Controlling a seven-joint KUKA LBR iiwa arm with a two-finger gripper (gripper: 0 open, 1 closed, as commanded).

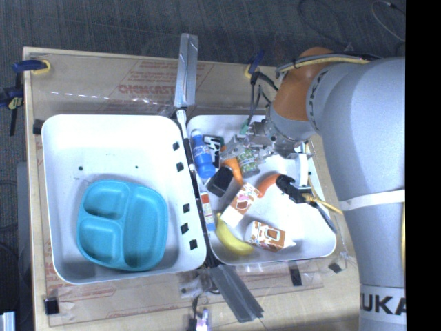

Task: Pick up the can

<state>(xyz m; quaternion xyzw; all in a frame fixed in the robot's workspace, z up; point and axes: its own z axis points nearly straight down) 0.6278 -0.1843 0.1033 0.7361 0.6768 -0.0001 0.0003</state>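
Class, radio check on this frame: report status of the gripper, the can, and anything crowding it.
Gripper low over right bin, far end. Blue can lying against the divider, not held. Black block and carrot crowd it.

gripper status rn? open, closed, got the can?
End effector: over the right bin, low above the cluttered items near the blue can; open or closed cannot be told.

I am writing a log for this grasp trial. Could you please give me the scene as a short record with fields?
left bin: holds a blue divided tray
right bin: crowded with small items
can: blue, lying along the right bin's left wall
other items: banana, two small cartons, black block
gripper: low over the right bin's far part, right of the can
can held: no
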